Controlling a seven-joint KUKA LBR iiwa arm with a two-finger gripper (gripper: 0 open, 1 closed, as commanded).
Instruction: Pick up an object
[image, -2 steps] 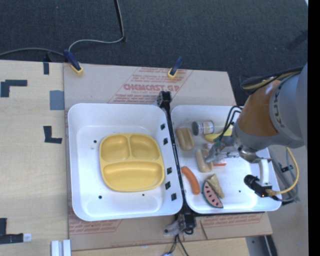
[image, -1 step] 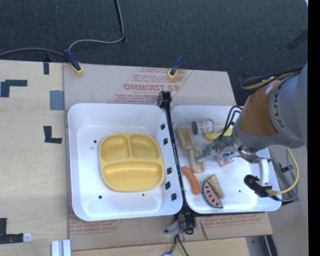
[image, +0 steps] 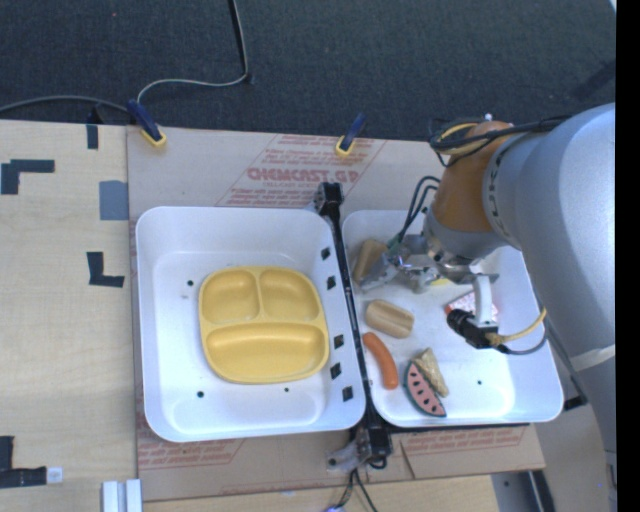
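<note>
The gripper (image: 385, 268) sits low in the right bin (image: 520, 390) beside a tan bread-like piece (image: 368, 258) (whether it grips anything, I cannot tell); bun (image: 389, 319), sausage (image: 380, 360) and watermelon slice (image: 424, 390) remain unlifted

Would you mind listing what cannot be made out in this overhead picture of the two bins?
- Gripper, camera view: the wrist and cables above it cover the fingers, so open or shut cannot be told.
- Tan item at the right bin's upper left: partly under the gripper; too blurred to identify, contact unclear.
- Red-and-white item: mostly hidden by the wrist's black fitting.
- Arm: cut off by the right edge.
</note>
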